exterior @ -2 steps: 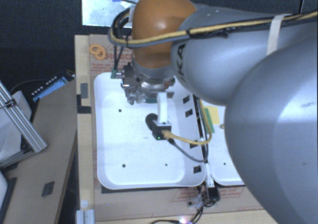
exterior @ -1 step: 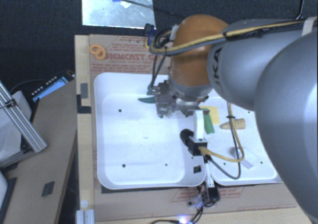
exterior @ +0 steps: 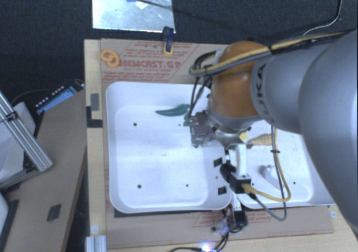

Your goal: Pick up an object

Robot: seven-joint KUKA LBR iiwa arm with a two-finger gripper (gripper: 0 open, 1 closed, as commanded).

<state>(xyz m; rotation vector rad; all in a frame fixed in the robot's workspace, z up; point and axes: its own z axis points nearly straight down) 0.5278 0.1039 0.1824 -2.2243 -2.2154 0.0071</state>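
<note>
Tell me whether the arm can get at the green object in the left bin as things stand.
Probably yes. The green object lies alone on the bare floor of the left bin, near its far right corner, with nothing on top of it. The arm's wrist hangs just beside it, so only a short move looks needed.

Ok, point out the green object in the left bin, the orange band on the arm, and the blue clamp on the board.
green object [exterior: 174, 111], camera view, its middle.
orange band [exterior: 238, 86], camera view, its upper face.
blue clamp [exterior: 167, 35], camera view, its blue head.

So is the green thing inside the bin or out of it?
Inside. The green thing lies flat on the floor of the left bin, near its back wall, beside the arm.
</note>
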